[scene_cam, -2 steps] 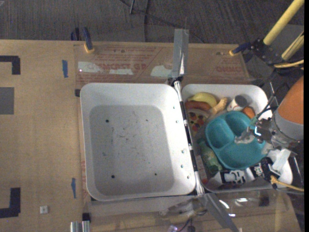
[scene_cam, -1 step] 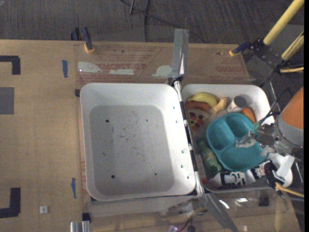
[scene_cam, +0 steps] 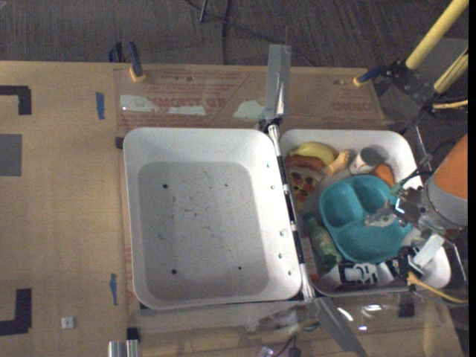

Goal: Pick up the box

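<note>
You were at the start of the job: reaching for the box, with nothing picked up yet. Your grey arm with the orange band (scene_cam: 451,184) came in from the right, and its metal gripper (scene_cam: 393,213) hung over the right edge of the big teal plastic plate with dips in it (scene_cam: 349,216). You could not tell from this view whether the hand was open or closed.

The small flat box with red and orange pictures on it (scene_cam: 300,186) looked like the thing you wanted. It lay in the right white bin (scene_cam: 401,143), against the bin's left wall, just beside the teal plate and below the yellow banana (scene_cam: 316,152). A green bottle (scene_cam: 321,242) lay near it too.

Your hand was well apart from the box. Next, I think you had to move left across the plate, then come down carefully in that tight spot.
</note>
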